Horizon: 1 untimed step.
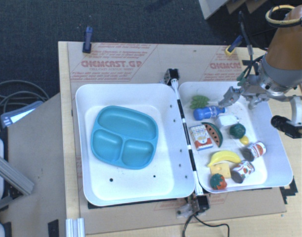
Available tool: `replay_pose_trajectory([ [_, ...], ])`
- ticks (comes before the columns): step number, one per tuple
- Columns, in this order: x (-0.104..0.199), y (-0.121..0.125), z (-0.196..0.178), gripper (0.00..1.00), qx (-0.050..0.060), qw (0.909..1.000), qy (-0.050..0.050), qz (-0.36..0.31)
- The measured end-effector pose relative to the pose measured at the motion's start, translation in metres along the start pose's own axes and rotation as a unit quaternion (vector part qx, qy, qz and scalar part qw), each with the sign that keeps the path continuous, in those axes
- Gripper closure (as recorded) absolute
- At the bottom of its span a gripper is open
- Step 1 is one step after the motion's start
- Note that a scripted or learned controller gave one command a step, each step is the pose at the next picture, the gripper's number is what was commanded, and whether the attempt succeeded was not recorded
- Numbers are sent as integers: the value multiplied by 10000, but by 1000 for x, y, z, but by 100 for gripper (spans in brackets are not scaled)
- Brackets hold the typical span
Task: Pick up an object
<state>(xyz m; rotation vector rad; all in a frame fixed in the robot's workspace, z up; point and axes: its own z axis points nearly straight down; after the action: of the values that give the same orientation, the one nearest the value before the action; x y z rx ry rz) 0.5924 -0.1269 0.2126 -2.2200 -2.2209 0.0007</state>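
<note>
Camera view: my end effector [229, 98] hangs at the upper right of the frame, over the right bin [282, 174], just above the blue bottle [208, 112].
End effector state: I cannot tell its opening from this slant; nothing shows held in it.
Targets: bottle, green leaf [200, 101], white block [229, 120], green ball [237, 131], carton [201, 137], melon slice [215, 135], banana [225, 157] and cans [244, 171] crowd together.
Risk, crowding: coming down, I judge I could strike two neighbours and wedge neither.
Risk, bottle: lying on its side, it may roll away.
Risk, wall: the bins' divider [183, 127] stands near the bottle and could block me.
Left bin: blue tray [124, 137], apart from all this.
</note>
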Motion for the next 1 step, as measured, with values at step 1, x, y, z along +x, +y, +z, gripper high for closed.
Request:
replay_pose_trajectory([
  [1,-51,-10,128,0,-9,10000,-9,6],
])
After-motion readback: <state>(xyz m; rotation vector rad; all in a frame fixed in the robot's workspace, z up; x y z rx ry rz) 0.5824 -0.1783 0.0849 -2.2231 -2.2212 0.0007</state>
